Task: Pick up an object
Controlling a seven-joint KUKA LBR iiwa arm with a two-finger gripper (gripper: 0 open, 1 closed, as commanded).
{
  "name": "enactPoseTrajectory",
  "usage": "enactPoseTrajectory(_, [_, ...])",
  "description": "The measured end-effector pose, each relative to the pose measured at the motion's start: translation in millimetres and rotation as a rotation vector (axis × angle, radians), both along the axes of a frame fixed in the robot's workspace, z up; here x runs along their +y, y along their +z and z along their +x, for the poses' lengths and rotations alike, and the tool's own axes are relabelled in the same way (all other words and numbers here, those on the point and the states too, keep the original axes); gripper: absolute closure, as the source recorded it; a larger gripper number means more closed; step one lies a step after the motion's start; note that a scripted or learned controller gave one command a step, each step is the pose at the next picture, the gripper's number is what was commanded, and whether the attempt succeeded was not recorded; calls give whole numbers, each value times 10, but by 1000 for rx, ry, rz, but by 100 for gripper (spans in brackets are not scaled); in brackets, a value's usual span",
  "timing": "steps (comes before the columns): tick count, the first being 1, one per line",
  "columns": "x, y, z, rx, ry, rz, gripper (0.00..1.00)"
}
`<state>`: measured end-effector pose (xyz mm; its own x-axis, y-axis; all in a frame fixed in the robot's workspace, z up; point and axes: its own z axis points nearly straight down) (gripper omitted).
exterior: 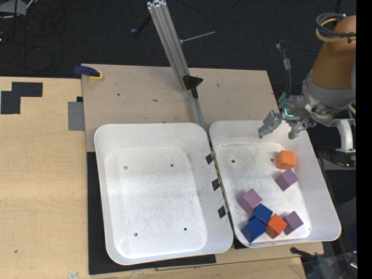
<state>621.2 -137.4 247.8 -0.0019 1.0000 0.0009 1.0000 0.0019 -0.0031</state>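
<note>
A: Gripper [283, 127]?
B: Hanging over the right bin's [325, 182] far edge, fingers spread, grasping nothing.
A: Blocks?
B: Orange cube [285, 159] sitting just beneath; others clustering toward the bin's near edge.

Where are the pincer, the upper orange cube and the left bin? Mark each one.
pincer [282, 128]: camera view, midway between its fingertips.
upper orange cube [285, 160]: camera view, middle of its top face.
left bin [152, 128]: camera view, far rim.
</note>
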Motion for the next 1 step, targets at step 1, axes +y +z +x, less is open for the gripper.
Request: enactPoseTrajectory(1, [37,-648,-20,7,-2,1,0])
